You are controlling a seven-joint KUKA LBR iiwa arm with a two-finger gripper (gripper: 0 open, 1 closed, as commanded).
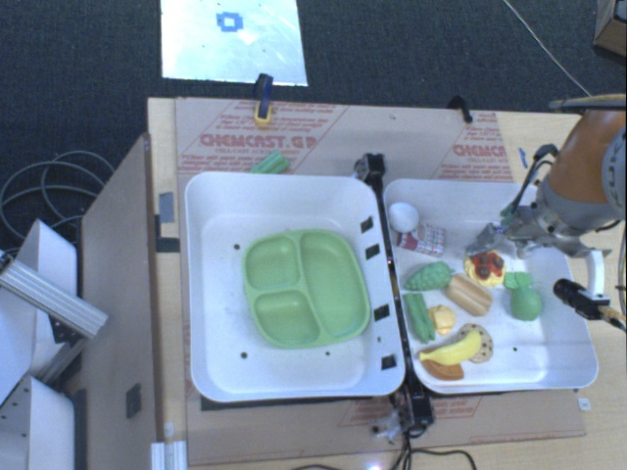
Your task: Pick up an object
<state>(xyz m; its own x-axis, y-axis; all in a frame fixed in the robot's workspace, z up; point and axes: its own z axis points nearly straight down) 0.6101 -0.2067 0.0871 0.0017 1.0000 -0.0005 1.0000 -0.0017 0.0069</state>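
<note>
Nothing is being lifted yet: the claw (497, 235) is hovering just above the red-topped pastry (485, 266) in the right bin (573, 360), grip impossible to tell.

toys crowd the right bin (563, 365), leaving bare floor along its far-right side; the left bin (211, 292) has open floor around the green tray (306, 288).

1. The cardboard sheet (294, 130) under the bins bore red print near its far edge, reading roughly "CHEMCAST GP".
2. The same print repeated near the far right corner (480, 153), too slanted to read surely.
</note>
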